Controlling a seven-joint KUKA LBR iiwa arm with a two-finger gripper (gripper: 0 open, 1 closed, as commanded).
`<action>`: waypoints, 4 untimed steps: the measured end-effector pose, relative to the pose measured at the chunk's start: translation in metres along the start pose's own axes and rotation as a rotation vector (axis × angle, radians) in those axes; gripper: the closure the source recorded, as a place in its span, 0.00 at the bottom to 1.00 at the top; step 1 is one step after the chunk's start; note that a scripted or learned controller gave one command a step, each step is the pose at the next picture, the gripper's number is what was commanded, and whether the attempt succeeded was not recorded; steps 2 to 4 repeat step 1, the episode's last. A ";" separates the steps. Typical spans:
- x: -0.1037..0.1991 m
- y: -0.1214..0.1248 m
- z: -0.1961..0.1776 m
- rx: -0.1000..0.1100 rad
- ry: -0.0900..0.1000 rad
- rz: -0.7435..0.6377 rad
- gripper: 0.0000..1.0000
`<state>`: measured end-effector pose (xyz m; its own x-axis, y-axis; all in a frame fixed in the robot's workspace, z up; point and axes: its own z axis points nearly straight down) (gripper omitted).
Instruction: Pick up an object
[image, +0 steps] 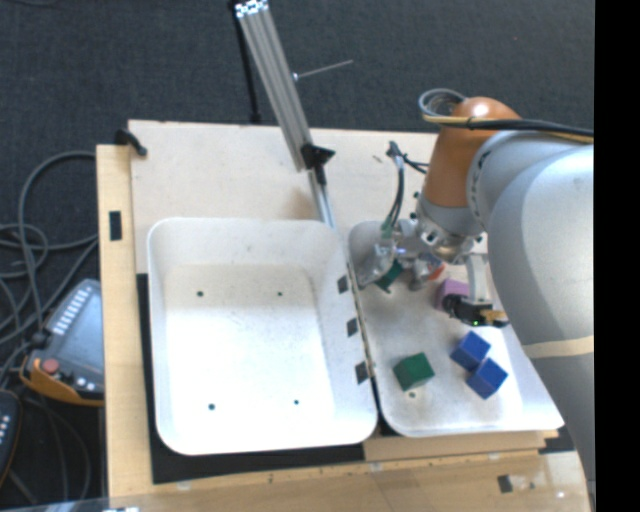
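Gripper (392, 268) of mine hangs low in the right bin (440, 420), closed on a small green object (389, 274).

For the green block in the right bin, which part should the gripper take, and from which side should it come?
Probably from straight above, closing on two opposite flat sides of the green block. It lies alone on the floor of the right bin, with bare floor around it. It sits turned relative to the bin walls, so the gripper would likely need to rotate to match its sides.
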<state>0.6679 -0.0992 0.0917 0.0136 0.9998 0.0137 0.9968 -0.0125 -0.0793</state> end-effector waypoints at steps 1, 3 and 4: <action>-0.003 -0.003 -0.011 0.008 -0.005 -0.008 1.00; -0.003 -0.003 -0.011 0.008 -0.005 -0.008 1.00; -0.003 -0.003 -0.011 0.008 -0.005 -0.008 1.00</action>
